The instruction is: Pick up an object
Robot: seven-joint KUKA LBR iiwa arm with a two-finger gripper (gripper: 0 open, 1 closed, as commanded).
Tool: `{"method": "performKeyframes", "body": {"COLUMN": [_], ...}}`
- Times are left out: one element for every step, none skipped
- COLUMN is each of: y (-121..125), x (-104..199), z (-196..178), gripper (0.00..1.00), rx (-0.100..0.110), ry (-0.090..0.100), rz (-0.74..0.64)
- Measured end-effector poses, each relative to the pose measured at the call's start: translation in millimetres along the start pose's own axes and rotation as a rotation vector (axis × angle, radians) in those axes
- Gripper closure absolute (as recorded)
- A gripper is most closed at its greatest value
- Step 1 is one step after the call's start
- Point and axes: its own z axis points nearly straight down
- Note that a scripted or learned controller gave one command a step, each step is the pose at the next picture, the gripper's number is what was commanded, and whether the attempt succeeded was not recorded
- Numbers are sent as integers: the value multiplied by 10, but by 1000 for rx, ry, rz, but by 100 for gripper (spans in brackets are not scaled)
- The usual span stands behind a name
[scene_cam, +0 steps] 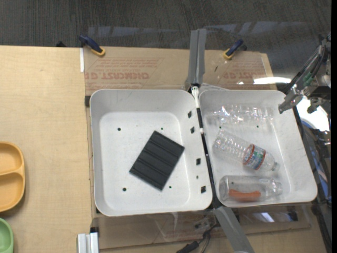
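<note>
Bottles lie unpicked in the right bin [303,157]: a clear container [247,188] with something orange inside at six o'clock, a labelled bottle [245,151] at centre, crumpled plastic [242,113] at twelve. A black pad [157,159] sits mid left bin [97,141]. The gripper [295,96] hovers at the right bin's two o'clock rim; whether it is open cannot be told, and nothing appears to be held. Cardboard [131,70] and dark floor lie beyond.
</note>
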Motion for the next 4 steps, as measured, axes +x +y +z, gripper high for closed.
{"method": "performKeyframes", "body": {"y": [-244, -238, -238, -293], "x": [83, 78, 78, 124], "z": [271, 183, 183, -770], "gripper": [0, 100, 0, 0], "rx": [-1, -1, -1, -3], "ry": [0, -1, -1, -2], "rz": [-214, -213, -213, -173]}}
